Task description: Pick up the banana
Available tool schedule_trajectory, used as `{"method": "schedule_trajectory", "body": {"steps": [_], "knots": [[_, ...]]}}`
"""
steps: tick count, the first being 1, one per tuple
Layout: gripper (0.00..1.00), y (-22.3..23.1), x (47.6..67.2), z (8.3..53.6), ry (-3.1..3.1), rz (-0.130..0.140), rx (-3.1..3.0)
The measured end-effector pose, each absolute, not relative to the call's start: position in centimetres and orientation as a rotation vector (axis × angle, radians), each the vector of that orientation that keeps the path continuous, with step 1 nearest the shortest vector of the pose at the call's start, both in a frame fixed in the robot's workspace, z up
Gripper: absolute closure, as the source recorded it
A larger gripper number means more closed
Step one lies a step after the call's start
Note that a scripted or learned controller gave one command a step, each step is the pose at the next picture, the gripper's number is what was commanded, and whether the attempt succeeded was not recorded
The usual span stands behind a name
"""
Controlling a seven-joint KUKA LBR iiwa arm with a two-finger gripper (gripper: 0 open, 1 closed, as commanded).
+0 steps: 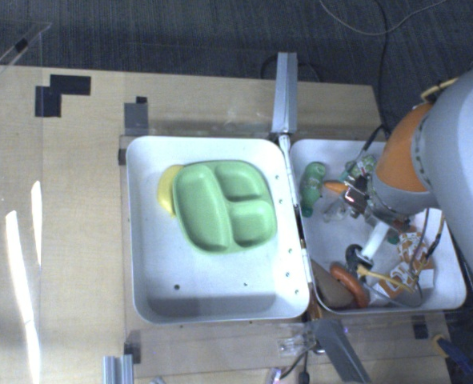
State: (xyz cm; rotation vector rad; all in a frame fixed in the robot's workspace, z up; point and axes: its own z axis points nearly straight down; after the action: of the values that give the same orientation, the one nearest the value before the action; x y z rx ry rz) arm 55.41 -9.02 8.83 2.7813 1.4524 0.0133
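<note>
**Banana tucked under the green tray, arm busy in the other bin**

The grey arm (452, 142) hangs over the right bin (452, 294), its gripper (350, 198) low among small clutter beside a green bottle (312, 181); whether the claw is released or clenched, I cannot tell. In the left bin (212, 302) a green divided tray (224, 205) lies upside down. A yellow sliver at its left edge looks like the banana (166, 190), mostly covered by the tray. It is probably light, smooth-skinned and, if a toy, fairly stiff. The exposed curve offers little to pinch; a grip across its narrow width seems best, with the tray likely in the way.
</note>
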Motion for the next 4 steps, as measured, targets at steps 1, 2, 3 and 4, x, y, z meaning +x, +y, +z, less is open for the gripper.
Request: {"method": "schedule_trajectory", "body": {"steps": [1, 2, 3, 4], "knots": [[0.0, -8.2, 51.2, 13.7, 1.41, 0.004, 2.807], [0.0, -8.4, 52.7, 8.9, 1.74, 0.012, 2.61], [0.0, -13.9, 57.0, 8.8, 1.446, 0.013, 2.783], [0.0, -13.9, 57.0, 8.8, 1.447, 0.013, 2.782]]}}
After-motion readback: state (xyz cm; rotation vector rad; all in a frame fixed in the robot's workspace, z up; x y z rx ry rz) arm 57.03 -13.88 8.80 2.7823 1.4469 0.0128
